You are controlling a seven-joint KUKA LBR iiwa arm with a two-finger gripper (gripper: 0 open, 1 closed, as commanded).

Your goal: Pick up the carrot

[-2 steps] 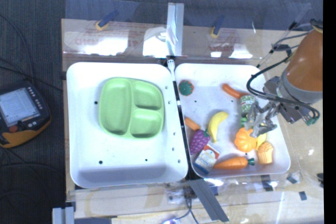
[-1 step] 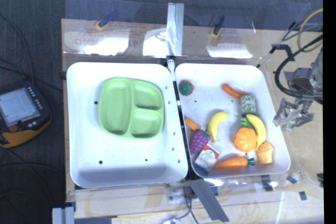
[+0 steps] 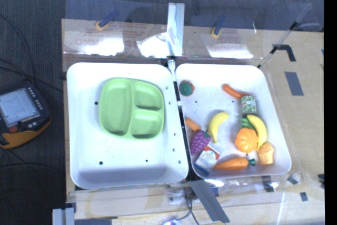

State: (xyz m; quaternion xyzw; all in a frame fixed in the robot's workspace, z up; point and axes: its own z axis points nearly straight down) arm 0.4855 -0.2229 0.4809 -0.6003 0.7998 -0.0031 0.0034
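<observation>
- The long orange toy carrot with a green tip lies on its side at the near edge of the right shallow white bin, tip pointing right.
- To its left, touching or just beside it, sits a small red-and-white carton; a purple bunch of toy grapes lies just beyond that.
- Just beyond the carrot is a round orange toy pumpkin, and to the carrot's right a yellow-orange ridged toy.
- Two yellow toy bananas are in the same bin: one near the middle, one further right, beside the pumpkin.
- At the far side lie a slim orange-red toy vegetable, a small green-labelled can and a round dark green toy.
- A short orange piece rests against the bin's left wall.
- The left shallow white bin holds a light green plastic divided plate.
- Both bins sit side by side on the tan tabletop.
- I cannot tell whether the claw is spread or pressed together.
</observation>
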